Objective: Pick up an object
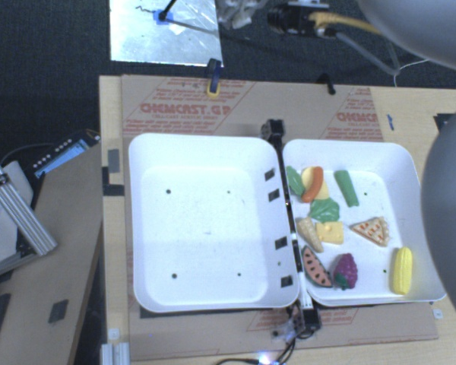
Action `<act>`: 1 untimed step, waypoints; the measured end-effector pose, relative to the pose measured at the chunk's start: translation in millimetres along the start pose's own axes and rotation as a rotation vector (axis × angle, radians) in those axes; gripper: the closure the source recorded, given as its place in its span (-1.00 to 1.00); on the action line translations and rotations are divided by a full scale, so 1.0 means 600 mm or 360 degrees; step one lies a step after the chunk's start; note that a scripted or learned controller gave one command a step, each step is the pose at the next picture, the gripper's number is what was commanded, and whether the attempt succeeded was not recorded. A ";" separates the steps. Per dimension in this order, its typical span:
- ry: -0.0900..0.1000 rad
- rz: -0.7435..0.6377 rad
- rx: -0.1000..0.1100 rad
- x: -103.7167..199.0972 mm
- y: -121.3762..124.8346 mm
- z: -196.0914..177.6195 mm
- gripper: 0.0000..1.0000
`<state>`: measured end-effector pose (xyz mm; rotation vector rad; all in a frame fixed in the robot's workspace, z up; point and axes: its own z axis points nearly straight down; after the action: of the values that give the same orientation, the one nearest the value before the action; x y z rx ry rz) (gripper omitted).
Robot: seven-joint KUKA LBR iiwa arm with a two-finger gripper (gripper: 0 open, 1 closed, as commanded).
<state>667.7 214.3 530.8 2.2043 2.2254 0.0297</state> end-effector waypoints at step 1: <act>-0.0011 0.0018 0.0028 -0.088 -0.033 -0.011 1.00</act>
<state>648.3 161.1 536.6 2.2223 2.2187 0.0025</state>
